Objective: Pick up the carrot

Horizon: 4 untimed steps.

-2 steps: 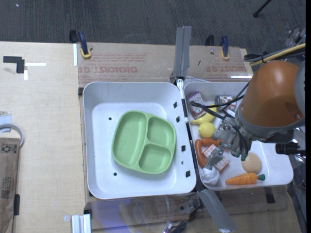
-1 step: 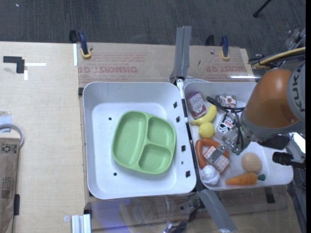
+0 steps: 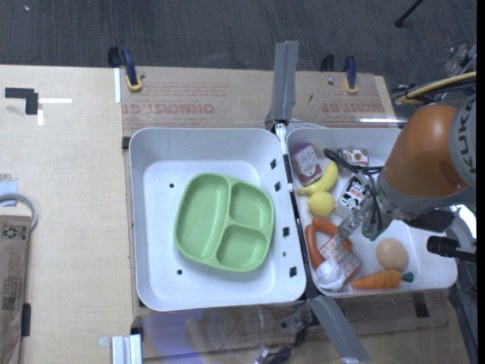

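Two bins (image 3: 144, 203) sit below me; the carrot (image 3: 377, 280) lies at five o'clock in the right one, beside an egg (image 3: 392, 254). My gripper (image 3: 355, 226) hovers at ten o'clock from it; I cannot tell its state.

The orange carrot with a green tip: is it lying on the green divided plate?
No, the orange carrot lies in the right white bin, beside a tan egg.

Carrot (image 3: 377, 280) beside egg (image 3: 392, 254)
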{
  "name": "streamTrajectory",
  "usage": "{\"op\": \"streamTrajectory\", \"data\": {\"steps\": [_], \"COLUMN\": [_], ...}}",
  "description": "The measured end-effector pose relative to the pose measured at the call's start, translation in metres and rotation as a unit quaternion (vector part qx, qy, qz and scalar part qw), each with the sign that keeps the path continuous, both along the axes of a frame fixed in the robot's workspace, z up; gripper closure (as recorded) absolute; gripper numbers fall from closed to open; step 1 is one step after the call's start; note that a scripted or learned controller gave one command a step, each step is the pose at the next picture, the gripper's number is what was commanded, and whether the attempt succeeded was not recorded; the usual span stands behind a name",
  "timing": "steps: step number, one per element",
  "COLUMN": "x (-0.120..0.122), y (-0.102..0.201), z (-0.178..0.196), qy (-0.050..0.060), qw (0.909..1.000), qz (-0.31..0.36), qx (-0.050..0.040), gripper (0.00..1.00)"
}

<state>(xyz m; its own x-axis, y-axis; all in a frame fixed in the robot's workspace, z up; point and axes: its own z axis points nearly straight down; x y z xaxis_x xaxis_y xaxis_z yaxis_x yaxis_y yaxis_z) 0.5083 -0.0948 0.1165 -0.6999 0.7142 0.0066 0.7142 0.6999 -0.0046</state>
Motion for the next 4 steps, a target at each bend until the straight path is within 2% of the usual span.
{"op": "streamTrajectory", "data": {"steps": [1,2,3,4], "x": [0.000,-0.024,-0.024,-0.030], "y": [0.060,0.026,0.026,-0.004], "z": [0.072,0.072,0.072,-0.021], "qy": [-0.002,-0.002,-0.002,-0.003], "qw": [0.9826,0.9994,0.9994,0.9999], "qz": [-0.186,-0.033,-0.033,0.016], "qx": [-0.0025,-0.0011,-0.0011,-0.0005], "gripper": [1.00,1.00,0.00,0.00]}}
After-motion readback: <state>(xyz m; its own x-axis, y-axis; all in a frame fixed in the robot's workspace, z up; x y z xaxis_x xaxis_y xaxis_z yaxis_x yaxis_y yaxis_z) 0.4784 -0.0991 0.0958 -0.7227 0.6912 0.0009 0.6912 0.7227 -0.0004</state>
